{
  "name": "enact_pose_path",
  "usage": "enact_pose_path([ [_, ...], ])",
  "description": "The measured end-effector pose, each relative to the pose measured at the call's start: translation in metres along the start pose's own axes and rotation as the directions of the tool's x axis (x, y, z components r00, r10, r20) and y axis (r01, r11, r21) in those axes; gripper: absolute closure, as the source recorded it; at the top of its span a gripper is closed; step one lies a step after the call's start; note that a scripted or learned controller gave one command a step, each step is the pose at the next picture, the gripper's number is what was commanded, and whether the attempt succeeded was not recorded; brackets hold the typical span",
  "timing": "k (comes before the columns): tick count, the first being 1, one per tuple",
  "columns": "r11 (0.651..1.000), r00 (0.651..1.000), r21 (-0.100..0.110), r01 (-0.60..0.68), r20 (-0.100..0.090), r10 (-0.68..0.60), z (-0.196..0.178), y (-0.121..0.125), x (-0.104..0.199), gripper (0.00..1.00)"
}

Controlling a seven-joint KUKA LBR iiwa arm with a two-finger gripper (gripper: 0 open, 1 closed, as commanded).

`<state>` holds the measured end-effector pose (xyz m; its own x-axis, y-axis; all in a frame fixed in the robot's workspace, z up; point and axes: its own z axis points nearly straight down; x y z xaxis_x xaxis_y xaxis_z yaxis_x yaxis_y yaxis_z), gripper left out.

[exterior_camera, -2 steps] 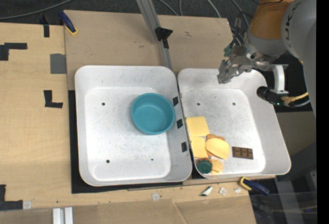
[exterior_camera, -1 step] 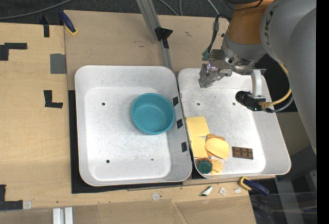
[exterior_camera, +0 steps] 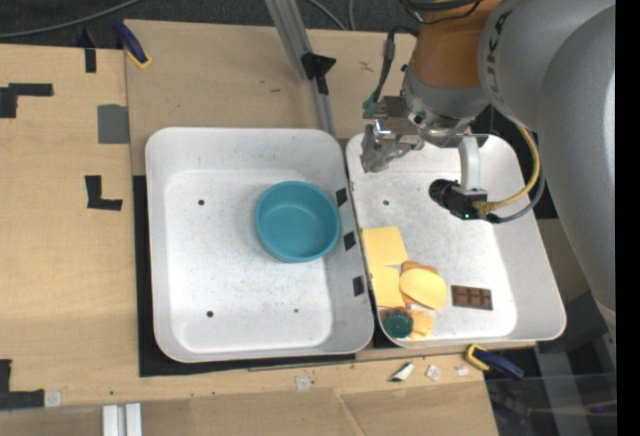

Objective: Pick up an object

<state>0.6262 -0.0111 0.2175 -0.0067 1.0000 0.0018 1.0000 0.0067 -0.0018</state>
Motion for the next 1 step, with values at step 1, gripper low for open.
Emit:
enact_pose_path([
  [1,1.0,1.0,0.001,0.001,0.001,-0.001,0.0079,-0.0018,0.0578,1.0],
])
